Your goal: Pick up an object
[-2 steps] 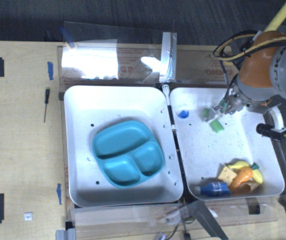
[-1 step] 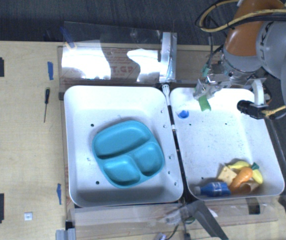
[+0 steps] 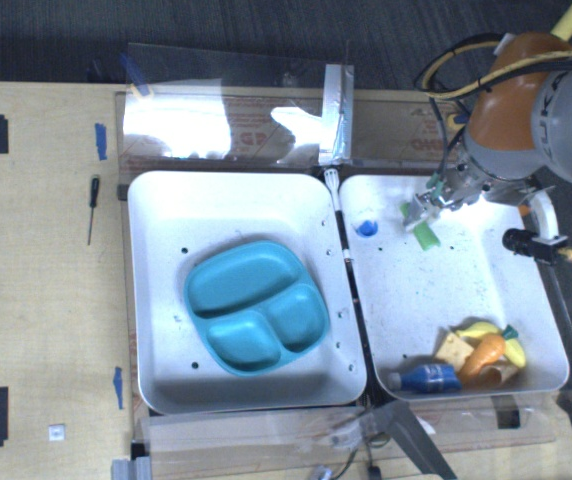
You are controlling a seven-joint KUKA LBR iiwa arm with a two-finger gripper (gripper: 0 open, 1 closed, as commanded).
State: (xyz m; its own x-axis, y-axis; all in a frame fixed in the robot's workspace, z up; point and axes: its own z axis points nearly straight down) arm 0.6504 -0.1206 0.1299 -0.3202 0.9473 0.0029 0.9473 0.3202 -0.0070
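My gripper (image 3: 427,209) hangs over the far part of the right bin (image 3: 526,298), reaching in from the right under the orange band. A small green block (image 3: 425,235) lies right at the gripper's tip, touching or just below it; whether it is held is unclear. A small blue piece (image 3: 366,228) sits to the left of it, near the bin's left wall.
In the right bin's near corner lie a blue bottle (image 3: 428,376), a tan piece (image 3: 453,348), and an orange and yellow toy cluster (image 3: 488,352). The left bin (image 3: 156,218) holds a blue divided tray (image 3: 256,304). A ridge separates the two bins.
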